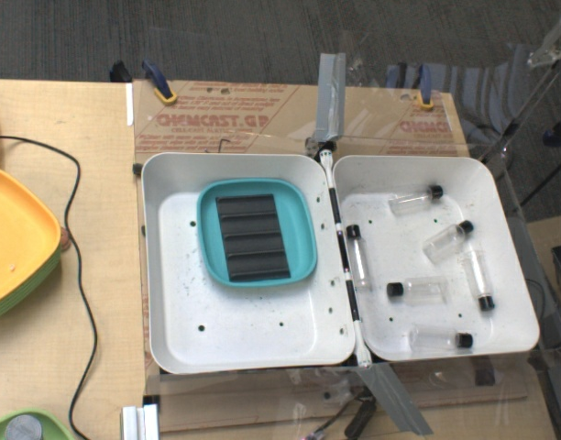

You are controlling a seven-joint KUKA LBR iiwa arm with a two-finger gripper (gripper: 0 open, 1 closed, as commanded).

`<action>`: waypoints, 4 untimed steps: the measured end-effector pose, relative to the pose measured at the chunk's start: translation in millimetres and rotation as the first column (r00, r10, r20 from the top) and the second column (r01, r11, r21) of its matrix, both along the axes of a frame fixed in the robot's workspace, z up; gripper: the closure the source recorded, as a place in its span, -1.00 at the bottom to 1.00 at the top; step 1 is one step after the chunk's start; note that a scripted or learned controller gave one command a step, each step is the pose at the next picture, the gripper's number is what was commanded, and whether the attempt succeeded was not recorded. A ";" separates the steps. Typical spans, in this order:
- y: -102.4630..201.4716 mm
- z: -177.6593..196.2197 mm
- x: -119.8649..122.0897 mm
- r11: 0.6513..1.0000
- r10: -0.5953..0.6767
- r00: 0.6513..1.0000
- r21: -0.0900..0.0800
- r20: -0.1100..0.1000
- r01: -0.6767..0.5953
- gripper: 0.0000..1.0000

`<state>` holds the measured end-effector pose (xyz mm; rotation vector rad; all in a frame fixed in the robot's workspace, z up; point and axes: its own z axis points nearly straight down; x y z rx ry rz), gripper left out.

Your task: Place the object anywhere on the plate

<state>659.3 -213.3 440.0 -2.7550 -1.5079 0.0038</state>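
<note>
Judging from how things lie, the task reads as either finished or not begun, depending on which thing is meant. A teal plate [210, 236] sits in the left bin [170, 301], toward that bin's far side, and a dark ribbed block [253, 238] lies flat on the plate's middle, well inside its rim. If that block is the object, the placing is done and nothing is left.

The right bin [500, 236] holds several clear vials with black caps, scattered and lying on their sides: one vial [413, 200] near the far wall, another [448, 239] near the centre, a third [480, 282] toward the right wall, and one [356, 255] close against the divide between the bins. If one of these is the object, it must yet be picked up, carried across the divide and set down on the plate, so the whole job remains.

Whether the fingers are apart, together or clamped on anything, I cannot tell; nothing here lets me place the bins relative to them.
</note>
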 end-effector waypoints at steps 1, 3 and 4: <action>1.6 0.1 -0.1 0.991 -0.131 0.991 0.000 0.000 0.131 -1.00; -4.0 -0.1 -10.2 0.969 -0.248 0.969 0.000 -0.001 0.248 -1.00; -4.9 -0.8 -21.3 0.911 -0.412 0.911 -0.001 -0.004 0.412 -1.00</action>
